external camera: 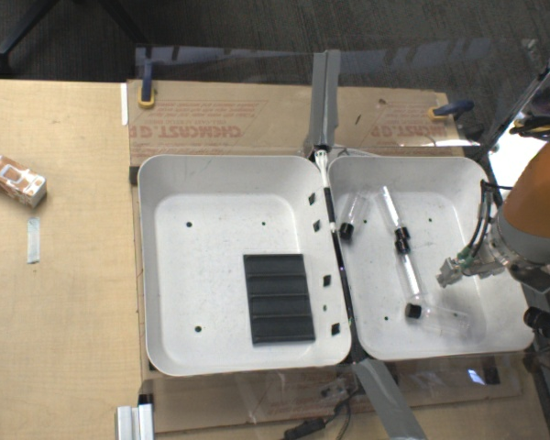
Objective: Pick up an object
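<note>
Two shallow white bins sit side by side on the worktop point(55, 337), and the right bin point(440, 177) is the landmark here. Inside it, near its middle, lies a clear tube with black fittings point(400, 246), stretched from the far side toward the near edge at a slight slant. A shorter clear tube with a black cap point(349, 220) rests against the bin's left wall, and another clear piece (hard to make out against the white) lies near its front edge point(445, 316).

The gripper point(458, 269) hangs over the right bin's right-hand part, apart from the long tube, with the orange-banded arm behind it at the bin's right rim; whether it is spread or pressed together cannot be told, and nothing is visibly held.

Left of the right bin, the left bin point(165, 181) holds a black ribbed block point(279, 297). Far left of it, a small orange-and-white carton point(16, 181) lies on the worktop.
</note>
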`<state>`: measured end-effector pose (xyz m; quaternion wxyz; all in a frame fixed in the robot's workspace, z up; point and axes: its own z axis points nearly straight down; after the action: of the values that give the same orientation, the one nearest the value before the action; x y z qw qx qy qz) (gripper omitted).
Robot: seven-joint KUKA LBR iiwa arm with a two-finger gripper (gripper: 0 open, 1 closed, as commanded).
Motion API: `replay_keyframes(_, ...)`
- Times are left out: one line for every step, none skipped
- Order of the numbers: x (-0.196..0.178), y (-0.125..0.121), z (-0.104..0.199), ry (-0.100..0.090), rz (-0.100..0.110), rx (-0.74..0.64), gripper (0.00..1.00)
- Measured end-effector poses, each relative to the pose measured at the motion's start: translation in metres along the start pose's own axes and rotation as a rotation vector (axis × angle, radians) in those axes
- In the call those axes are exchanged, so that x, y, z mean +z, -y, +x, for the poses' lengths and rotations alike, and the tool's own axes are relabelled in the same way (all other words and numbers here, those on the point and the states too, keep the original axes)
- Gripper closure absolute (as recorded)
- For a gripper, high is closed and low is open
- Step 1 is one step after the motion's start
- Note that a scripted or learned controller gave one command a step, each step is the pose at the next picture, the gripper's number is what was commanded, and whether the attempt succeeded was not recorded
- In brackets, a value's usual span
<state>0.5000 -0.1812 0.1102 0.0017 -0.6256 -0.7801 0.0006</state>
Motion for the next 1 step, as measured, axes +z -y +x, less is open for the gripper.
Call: replay_keyframes(-0.0717, -0.0399, 0.0543, 0.002, -0.003, -0.123, 1.0)
